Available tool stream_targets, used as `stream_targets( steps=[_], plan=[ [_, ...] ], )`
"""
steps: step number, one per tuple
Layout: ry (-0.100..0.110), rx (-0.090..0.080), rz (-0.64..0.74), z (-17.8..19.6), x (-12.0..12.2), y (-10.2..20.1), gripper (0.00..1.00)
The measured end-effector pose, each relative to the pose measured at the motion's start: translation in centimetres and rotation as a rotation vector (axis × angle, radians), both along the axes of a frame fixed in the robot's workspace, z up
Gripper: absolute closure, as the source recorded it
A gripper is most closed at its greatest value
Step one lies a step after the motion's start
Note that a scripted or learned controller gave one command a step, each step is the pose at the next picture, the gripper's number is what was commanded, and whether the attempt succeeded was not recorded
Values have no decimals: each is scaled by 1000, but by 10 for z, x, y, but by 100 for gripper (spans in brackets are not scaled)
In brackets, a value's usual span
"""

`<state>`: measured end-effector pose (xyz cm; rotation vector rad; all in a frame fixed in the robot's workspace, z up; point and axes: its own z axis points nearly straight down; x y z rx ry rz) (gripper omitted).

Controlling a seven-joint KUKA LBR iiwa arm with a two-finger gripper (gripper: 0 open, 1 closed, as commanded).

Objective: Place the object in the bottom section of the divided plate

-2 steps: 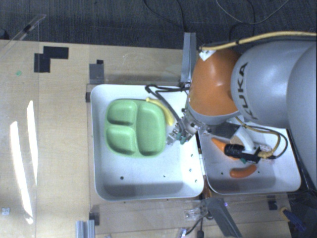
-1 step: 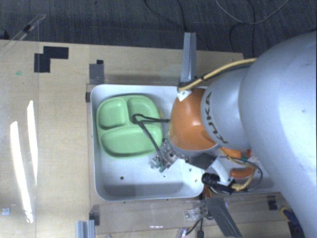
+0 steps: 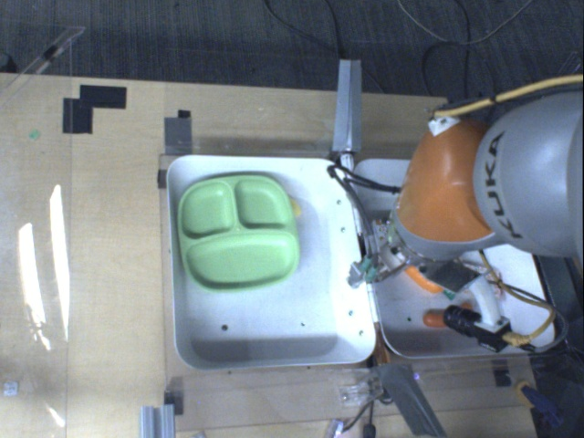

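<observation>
Wooden bench top [image 3: 91, 272] is carrying two shallow white bins side by side, left bin [image 3: 274, 336] around the middle of the frame, right bin [image 3: 411, 340] toward the lower right. One green divided plate [image 3: 239, 232] is sitting in the upper left of the left bin, with two small sections on top and one big bottom section [image 3: 242, 258], nothing in it yet.

One grey and orange arm [image 3: 484, 185] is hanging over the right bin, and its gripper [image 3: 372, 265] is hovering right at the wall between the bins. Can't tell whether it's spread or pinched, or carrying anything.

Small orange bits, maybe two objects [image 3: 436, 317], are lying in the right bin, partly hidden.

My worry: it's travelling with nothing, or clipping that bin wall, or dropping into an upper section.
</observation>
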<state>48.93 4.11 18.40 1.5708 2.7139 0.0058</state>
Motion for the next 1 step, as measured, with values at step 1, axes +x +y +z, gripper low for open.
stream_targets(
  steps=[1],
  plan=[
    [1, 0, -33, 0, 0, -33, 100]
  ],
)
